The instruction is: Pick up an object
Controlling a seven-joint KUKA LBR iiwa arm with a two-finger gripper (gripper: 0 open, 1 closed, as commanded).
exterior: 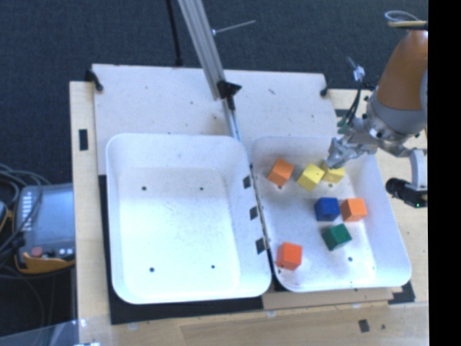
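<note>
Pincer [338,157] is low in the right bin [392,262], tips at a yellow block [334,174]; can't tell if open or shut. Near to far: orange cube [289,255], green [336,236], blue [326,208], 2nd orange [354,208], 2nd yellow [311,176]. Step, I think: going for the grab. Next: shut on block & lift.

Three orange cubes [281,171], two yellow [311,176], one blue [326,208], one green [336,236] (seven total).
</note>
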